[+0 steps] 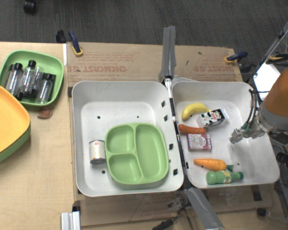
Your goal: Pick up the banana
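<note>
1. Camera view looks down on two white bins; the right bin point(259, 123) serves as the landmark.
2. From the right edge the arm point(281, 102) reaches over that bin's right side, its orange band showing above the grey wrist.
3. At the wrist's lower left the gripper point(237, 136) points toward the bin's middle, low over bare floor; how far it is open I cannot tell, and nothing shows in its grasp.
4. Well apart from it, the banana point(195, 110) lies in the bin's upper left part, just beside a small black-and-white carton point(213, 118).
5. Below the banana lie a red sausage point(192, 129) and a pink packet point(199, 142).
6. Along the bin's lower edge lie a carrot point(210, 164) and a green bottle point(223, 177).
7. In the left bin point(86, 128) sit a green divided tray point(137, 153) and a can point(97, 151).
</note>
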`<action>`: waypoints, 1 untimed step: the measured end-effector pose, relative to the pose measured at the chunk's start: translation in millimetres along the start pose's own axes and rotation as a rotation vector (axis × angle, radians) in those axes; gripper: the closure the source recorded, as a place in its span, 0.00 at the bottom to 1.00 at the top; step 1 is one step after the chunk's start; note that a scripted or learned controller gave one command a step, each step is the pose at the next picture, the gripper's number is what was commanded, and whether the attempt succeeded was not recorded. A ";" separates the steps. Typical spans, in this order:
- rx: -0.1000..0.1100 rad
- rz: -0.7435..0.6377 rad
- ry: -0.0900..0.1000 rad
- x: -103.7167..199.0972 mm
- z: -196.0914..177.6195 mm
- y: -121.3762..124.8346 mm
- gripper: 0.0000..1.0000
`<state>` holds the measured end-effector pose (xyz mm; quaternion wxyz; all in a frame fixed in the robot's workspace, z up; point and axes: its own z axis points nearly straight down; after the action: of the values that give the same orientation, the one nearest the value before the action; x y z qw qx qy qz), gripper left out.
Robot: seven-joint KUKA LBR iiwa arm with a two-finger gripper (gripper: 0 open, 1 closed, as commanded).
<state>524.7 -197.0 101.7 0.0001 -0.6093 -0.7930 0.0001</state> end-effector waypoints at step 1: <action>0.003 0.831 -0.001 11.2 11.0 -5.9 1.00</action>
<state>516.1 -187.6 90.7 0.0007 -0.8775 -0.4796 0.0015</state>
